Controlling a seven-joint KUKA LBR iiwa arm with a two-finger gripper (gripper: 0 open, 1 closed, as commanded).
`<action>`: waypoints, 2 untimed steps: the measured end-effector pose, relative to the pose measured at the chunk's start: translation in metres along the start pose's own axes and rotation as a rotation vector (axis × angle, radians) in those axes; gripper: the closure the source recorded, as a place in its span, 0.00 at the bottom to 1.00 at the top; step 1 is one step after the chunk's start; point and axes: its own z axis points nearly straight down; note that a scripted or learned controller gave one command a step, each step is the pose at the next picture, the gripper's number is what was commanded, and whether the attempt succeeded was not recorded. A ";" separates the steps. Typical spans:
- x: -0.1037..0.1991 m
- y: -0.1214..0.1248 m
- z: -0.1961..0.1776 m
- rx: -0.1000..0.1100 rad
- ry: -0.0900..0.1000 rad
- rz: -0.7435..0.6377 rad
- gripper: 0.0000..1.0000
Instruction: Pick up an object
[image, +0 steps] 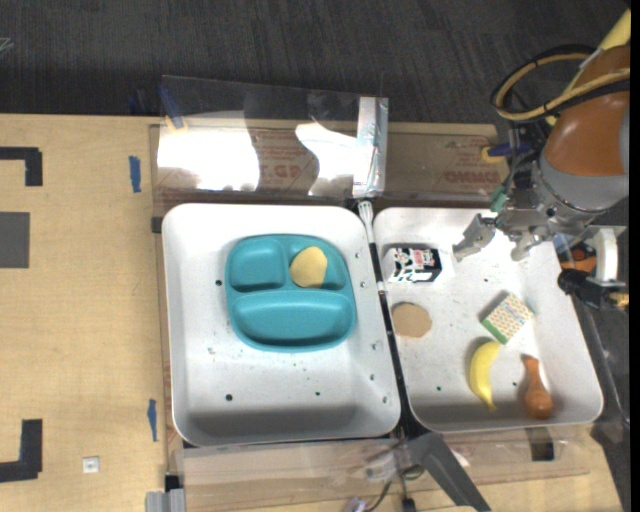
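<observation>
gripper (500, 238), a grey two-finger unit under the orange-banded wrist, hangs over the back of the right shallow white bin (585, 400) with its fingers spread and nothing between them. i judge the step in hand to be the approach: no object is picked yet.

left shallow white bin (190, 380) bears a teal three-compartment plastic plate (290, 320) with a round yellow piece (309, 266) in its upper right compartment. in the right bin, candidates by size: a yellow banana (484, 371) near the front, an orange-brown elongated piece (535, 387) just beside it, a black-and-white printed carton (413, 264) at the back left, a round tan disc (410, 321) below it, and a small green-and-cream checked packet (507, 318) nearest the gripper.

my next move would need a descent centred on one item, fingers set across its narrow side.

surface: a cardboard-topped bench (80, 330) with blue tape marks, a clear plastic sheet (260, 150) behind the bins, and dark carpet (300, 40) beyond.
</observation>
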 end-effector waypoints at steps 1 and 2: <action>0.036 -0.053 -0.021 -0.001 0.000 -0.284 0.00; 0.002 -0.025 -0.033 -0.006 -0.004 -0.521 0.00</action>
